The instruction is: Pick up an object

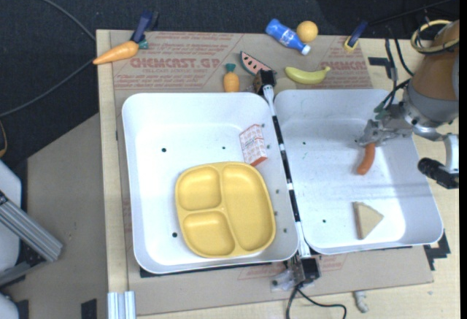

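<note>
My gripper (374, 138) hangs over the upper right part of the right bin (321, 186), at the end of the grey arm that comes in from the right. Its tip meets the upper end of a small orange-red sausage (364, 161), which slants down and left over the bin floor. I cannot make out whether the sausage is gripped or just lies under the tip. A tan wedge (367, 219) lies nearer the front of the same bin, apart from the gripper.
The left bin (146, 164) holds a yellow divided plate (224, 208) and a small red-and-white carton (253, 144) by the divider. Behind the bins lie a carrot (117, 53), a blue bottle (286, 36), an orange ball (307, 31), a banana (306, 74) and a watermelon slice (252, 62).
</note>
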Robot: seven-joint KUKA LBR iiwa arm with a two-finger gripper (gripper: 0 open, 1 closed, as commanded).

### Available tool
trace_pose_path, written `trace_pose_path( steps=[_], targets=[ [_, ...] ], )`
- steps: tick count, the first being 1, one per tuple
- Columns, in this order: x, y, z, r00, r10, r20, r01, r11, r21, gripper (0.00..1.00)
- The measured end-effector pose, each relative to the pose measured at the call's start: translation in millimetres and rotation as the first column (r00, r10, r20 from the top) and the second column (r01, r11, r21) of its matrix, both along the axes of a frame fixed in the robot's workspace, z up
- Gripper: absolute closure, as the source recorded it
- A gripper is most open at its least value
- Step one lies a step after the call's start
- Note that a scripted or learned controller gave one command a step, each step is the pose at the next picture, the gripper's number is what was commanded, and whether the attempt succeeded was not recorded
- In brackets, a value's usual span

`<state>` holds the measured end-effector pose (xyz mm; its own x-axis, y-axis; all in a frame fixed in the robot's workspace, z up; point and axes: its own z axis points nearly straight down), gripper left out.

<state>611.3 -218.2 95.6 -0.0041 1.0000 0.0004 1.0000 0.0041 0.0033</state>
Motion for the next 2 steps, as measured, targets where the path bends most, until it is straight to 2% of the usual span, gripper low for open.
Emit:
trace_pose_path(
  steps=[1,2],
  targets=[
    [47.2,49.4,-10.6,1.000,-0.002,-0.001,0.002,1.000,-0.001,1.00],
    [16.0,104.7,43.7,1.000,-0.003,-0.003,0.003,1.000,0.000,1.00]
  ],
)
